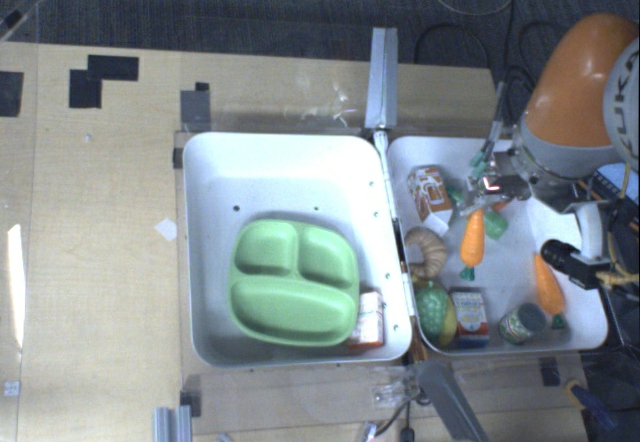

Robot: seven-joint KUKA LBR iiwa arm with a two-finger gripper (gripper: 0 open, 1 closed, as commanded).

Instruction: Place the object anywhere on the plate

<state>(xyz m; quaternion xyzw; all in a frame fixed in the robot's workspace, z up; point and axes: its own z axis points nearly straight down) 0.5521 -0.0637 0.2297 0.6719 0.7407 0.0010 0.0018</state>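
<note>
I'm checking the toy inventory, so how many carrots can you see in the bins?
2. One carrot lies in the right bin's middle, just below the gripper; the other carrot lies toward its right side. Others may be hidden under the arm.

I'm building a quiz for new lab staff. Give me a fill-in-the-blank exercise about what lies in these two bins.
1. The plate in the left bin is ____ in colour.
2. The plate has ____ compartments.
3. The gripper is over the ____ bin.
4. The carrot below the gripper is coloured ____.

Missing words: green; three; right; orange
</note>
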